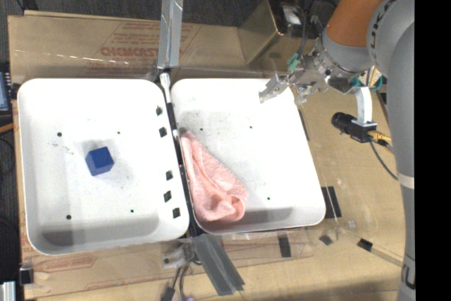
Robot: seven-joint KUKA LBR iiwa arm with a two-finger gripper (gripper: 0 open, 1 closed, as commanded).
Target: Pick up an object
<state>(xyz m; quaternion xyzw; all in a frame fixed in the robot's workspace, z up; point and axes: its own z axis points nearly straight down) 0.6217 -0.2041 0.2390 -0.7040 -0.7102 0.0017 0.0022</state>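
Task judged not yet begun. Hand (276, 89) poised over far right corner of right bin (296, 151), fingers spread narrowly, gripping nothing. Pink cloth (211, 183) lying against that bin's left wall; blue cube (99, 160) in left bin (42, 151). Approach, grasp and lift outstanding.

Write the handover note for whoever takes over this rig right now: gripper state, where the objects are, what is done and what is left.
Gripper: at the far right corner of the right shallow white bin, over its rim, with nothing seen between its fingers.
Small blue cube: lying alone in the left shallow white bin, left of its centre.
Crumpled pink cloth: in the right bin, against the left wall, running toward the near edge.
Done: nothing picked; both objects rest on the bin floors.
Left: choose an object, bring the gripper down over it, grasp and lift. The cloth is likely the closer reach.
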